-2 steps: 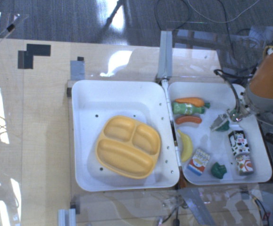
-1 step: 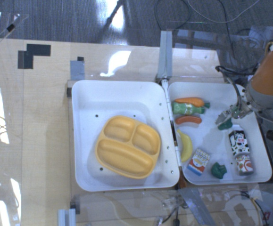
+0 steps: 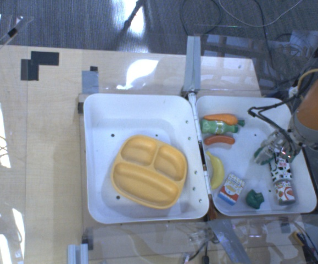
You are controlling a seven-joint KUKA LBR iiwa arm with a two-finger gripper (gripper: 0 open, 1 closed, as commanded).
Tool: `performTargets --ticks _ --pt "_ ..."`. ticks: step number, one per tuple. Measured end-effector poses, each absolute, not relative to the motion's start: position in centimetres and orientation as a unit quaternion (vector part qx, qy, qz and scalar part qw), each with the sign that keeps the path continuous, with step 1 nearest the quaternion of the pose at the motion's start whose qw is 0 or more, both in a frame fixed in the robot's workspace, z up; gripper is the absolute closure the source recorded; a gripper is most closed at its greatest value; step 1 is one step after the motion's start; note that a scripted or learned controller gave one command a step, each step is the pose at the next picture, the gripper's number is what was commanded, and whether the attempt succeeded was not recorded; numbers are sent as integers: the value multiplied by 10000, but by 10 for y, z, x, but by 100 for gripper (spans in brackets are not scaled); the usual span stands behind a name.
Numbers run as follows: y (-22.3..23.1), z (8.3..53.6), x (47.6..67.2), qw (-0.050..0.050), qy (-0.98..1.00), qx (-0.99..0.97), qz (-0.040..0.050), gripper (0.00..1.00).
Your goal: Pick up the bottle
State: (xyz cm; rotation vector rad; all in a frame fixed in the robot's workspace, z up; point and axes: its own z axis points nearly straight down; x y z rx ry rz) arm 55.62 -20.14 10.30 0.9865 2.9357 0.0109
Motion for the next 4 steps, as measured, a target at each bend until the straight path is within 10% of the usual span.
performTargets --ticks 1,2,3,4 --pt "-200 116 560 274 9477 3181 47 100" --pt "-137 211 528 52 9469 3214 10 100" --pt "-100 258 489 47 9413 3375 11 100" --pt "-79 259 493 36 8744 4852 16 100"
